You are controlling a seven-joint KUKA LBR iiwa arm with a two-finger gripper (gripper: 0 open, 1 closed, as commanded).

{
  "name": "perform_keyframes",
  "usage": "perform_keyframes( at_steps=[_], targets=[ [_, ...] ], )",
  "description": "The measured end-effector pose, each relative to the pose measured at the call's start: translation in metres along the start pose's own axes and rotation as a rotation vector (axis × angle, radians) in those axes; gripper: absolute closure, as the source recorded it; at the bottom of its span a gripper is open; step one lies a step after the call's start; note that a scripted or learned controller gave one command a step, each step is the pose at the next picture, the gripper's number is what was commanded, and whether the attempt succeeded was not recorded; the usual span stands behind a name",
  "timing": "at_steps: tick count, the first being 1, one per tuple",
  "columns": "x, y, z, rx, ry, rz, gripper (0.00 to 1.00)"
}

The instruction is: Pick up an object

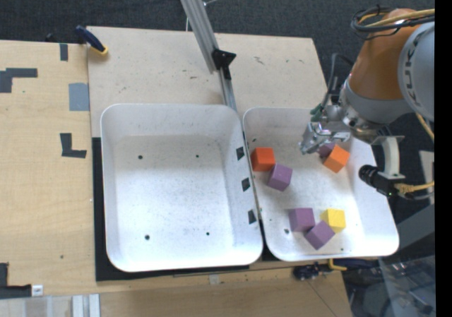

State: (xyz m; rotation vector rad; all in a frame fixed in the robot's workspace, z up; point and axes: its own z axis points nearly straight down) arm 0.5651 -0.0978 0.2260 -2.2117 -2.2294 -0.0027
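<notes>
Camera view has the gripper low in the right bin, just beside an orange cube near the bin's right wall; whether its pincer is released or clenched I cannot tell. I judge this the approach-and-grasp step, and the next move calls for centring on that cube, closing, then lifting straight up.

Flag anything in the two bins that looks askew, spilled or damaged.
Nothing stands out. All six blocks lie loose in the right bin, none spilled over its rim. The orange block beside the end effector sits tilted, unremarkable for scattered blocks.
</notes>
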Motion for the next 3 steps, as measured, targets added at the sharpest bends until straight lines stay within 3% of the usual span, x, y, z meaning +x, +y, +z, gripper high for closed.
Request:
perform_keyframes(
  at_steps=[2, 3],
  targets=[
    [0.103, 0.042, -0.015, 0.000, 0.000, 0.001, 1.00],
    [0.162, 0.056, -0.002, 0.002, -0.001, 0.001, 1.00]
  ],
)
